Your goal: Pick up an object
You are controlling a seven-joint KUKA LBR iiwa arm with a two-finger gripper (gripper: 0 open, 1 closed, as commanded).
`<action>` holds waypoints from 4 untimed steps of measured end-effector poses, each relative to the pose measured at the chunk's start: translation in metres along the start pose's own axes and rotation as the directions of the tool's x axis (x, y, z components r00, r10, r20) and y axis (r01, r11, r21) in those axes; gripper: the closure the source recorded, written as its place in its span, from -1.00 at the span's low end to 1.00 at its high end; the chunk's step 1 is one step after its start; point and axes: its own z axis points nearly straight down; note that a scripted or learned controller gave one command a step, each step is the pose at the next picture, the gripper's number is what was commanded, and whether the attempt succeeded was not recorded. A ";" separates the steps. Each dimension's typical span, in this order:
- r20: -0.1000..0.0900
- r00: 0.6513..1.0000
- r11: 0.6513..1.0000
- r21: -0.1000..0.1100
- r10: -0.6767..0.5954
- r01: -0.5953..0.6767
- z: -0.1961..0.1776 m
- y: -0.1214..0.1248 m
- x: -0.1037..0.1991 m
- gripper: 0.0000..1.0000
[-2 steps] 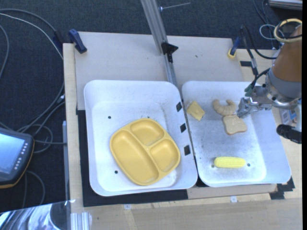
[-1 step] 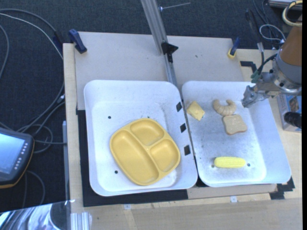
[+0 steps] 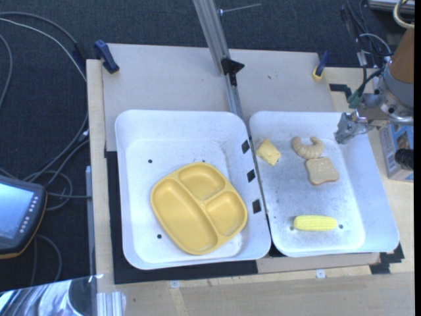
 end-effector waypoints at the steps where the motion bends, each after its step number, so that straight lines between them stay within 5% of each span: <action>1: -0.002 1.000 1.000 0.001 -0.005 0.005 -0.006 0.012 0.050 1.00; 4: -0.003 1.000 1.000 0.002 -0.005 0.005 0.008 0.045 0.199 1.00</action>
